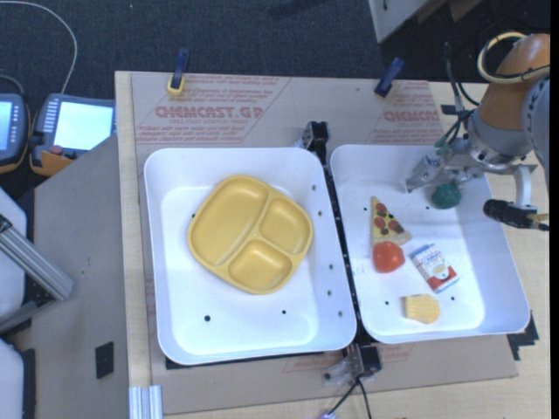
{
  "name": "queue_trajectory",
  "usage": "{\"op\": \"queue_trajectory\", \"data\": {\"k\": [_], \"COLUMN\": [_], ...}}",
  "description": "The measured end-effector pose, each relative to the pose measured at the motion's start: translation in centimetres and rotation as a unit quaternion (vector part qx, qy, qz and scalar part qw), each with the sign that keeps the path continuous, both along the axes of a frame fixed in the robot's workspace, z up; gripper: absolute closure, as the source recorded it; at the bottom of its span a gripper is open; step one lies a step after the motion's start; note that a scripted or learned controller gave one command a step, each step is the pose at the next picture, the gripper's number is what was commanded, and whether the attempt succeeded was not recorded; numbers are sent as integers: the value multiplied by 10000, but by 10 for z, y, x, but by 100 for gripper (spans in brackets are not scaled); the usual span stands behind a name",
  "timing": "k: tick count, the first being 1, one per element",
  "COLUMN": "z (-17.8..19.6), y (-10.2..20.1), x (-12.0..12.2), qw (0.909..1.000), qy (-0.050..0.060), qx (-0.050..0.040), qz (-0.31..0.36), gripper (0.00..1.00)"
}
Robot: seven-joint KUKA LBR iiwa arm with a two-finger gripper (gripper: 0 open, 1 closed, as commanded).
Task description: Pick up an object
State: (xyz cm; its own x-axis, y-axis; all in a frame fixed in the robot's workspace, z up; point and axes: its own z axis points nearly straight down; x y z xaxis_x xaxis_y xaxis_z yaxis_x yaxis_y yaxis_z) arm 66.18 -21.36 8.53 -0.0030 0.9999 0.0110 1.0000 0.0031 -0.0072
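Note:
The right bin (498,317) holds several small things: a pizza slice (385,220), a red tomato (388,257), a small white, blue and red carton (434,267), a yellow cheese wedge (423,308) and a round green object (447,197). My gripper (434,175) hangs low over the far part of this bin, directly above and touching or nearly touching the green object. Whether that object sits in its grasp is unclear from this angle. The other items lie apart from the gripper, toward the bin's near side.
The left bin (175,321) carries a yellow divided plate (251,232). A black clip (316,133) sits at the far end of the divider between the bins. The arm's black cable piece (514,214) reaches over the right bin's right rim.

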Motion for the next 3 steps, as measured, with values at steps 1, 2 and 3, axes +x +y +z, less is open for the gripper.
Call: {"op": "queue_trajectory", "data": {"k": [1,2,3], "z": [12,76,140], "y": [-2,-3,-7], "x": [1,3,2], "qw": [10000,10000,9999], "qy": [-39,-69,-72], "qx": [-49,-69,-70], "qz": [8,-10,-14], "gripper": [100,100,100]}}
